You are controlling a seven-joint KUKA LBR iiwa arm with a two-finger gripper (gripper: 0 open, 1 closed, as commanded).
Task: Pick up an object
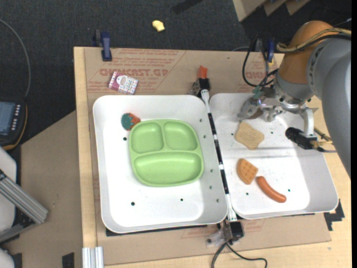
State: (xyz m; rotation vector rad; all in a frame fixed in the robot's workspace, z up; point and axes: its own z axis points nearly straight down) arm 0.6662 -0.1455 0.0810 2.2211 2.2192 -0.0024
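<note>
In the right bin (312,197) lie a tan slice of bread (249,135), an orange waffle-like piece (247,171) and a reddish sausage (271,189). My gripper (257,114) hangs at the far end of this bin, just behind the bread, with its grey fingers (245,112) spread open and nothing between them. The arm with its orange band (304,49) comes in from the upper right. A small red and green toy (130,120) sits in the left bin's far left corner.
A green divided plate (165,152) lies in the left bin (111,183). A black part (299,138) sticks out beside the arm over the right bin. Clamps (201,78) and a pink label (123,82) lie on the cardboard behind the bins.
</note>
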